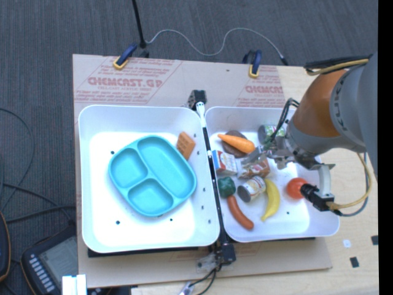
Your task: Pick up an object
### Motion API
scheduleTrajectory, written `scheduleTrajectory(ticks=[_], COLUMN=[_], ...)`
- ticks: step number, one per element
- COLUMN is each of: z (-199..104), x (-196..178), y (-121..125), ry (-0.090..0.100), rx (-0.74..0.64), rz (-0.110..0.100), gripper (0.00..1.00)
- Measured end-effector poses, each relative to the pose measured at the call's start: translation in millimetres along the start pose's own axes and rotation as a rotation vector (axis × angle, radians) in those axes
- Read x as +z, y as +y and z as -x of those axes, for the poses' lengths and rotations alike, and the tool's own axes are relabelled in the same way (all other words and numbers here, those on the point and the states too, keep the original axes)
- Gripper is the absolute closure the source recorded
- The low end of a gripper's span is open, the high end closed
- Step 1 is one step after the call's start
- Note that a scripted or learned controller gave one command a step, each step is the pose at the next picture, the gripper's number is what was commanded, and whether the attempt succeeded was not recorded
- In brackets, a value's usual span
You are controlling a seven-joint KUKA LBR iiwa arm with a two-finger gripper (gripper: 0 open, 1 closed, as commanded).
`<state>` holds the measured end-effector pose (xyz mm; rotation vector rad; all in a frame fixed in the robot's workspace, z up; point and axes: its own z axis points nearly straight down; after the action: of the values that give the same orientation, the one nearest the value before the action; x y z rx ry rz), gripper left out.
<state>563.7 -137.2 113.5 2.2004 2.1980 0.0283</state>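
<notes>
The hand (263,155) sits low in the right bin (319,226) among crowded items; its opening cannot be told. Centre it over one item, such as the carrot (237,143), clear of the can (251,190), before closing.

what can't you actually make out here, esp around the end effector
- End effector, camera view: fingers merge with the clutter, so open or shut is unclear.
- Brown item: the carrot overlaps it; identity unclear.
- Can: label too small to read.
- Arm: cut off at the right.
</notes>
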Motion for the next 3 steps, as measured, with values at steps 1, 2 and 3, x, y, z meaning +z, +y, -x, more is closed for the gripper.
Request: scheduleTrajectory(ticks=[1,2,3], z=[7.9,7.6,-4.8], x=[-14.2,-13.5,-0.7], y=[1.7,1.1,-8.0], ry=[-0.016,-0.015,-0.007], rx=[0.003,0.004,0.003], rz=[0.010,0.008,0.004], gripper=[1.00,0.00,0.00])
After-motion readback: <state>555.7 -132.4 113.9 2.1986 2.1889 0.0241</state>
